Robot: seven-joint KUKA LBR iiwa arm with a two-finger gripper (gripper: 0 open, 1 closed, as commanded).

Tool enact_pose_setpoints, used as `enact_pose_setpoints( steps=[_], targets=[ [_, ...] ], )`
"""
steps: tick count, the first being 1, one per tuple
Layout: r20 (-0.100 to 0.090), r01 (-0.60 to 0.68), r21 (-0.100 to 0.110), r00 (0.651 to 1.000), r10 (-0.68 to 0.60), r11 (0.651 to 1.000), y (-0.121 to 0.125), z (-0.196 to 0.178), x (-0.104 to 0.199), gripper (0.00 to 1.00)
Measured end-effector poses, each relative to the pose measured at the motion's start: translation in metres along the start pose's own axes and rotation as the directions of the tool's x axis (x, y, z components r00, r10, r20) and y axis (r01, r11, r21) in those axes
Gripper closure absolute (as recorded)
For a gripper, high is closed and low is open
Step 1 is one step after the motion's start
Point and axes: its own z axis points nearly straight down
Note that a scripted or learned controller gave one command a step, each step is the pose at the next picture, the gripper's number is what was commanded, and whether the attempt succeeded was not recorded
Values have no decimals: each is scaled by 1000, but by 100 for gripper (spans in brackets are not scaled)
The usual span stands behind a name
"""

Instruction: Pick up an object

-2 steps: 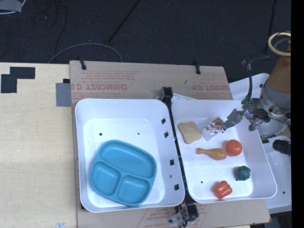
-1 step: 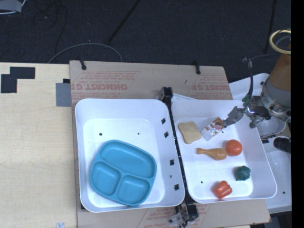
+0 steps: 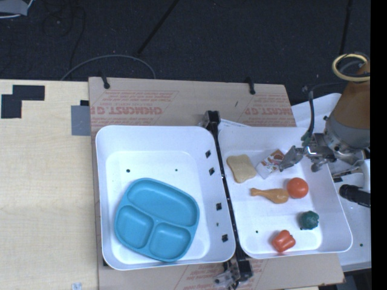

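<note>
Dark floor with cables lies behind a pale wooden bench holding two white bins on cardboard. Over the right bin's upper right, the gripper sits just beside a small white packet; whether it grips anything cannot be told. Nearby lie a tan bread slice, orange tomato, drumstick, green piece and red pepper. The left bin holds a blue divided plate. Cardboard lettering is upside down, unreadable.

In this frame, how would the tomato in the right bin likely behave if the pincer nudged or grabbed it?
The tomato looks round and smooth, so a nudge would probably roll it, perhaps against the drumstick that it touches. Its glossy curve may slip between narrow fingers. It looks like toy food, so it is likely light.
</note>
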Motion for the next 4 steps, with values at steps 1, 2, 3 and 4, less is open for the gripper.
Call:
enact_pose_setpoints(
  steps=[1, 2, 3, 4],
  targets=[
    [3, 1, -6, 1000, 0, 1000, -6, 53, 0, 0],
    [0, 0, -2, 1000, 0, 1000, -6, 97, 1, 0],
    [0, -3, -3, 1000, 3, 1000, -6, 85, 0, 100],
    [3, -4, -10, 1000, 4, 1000, -10, 24, -7, 100]
  ],
)
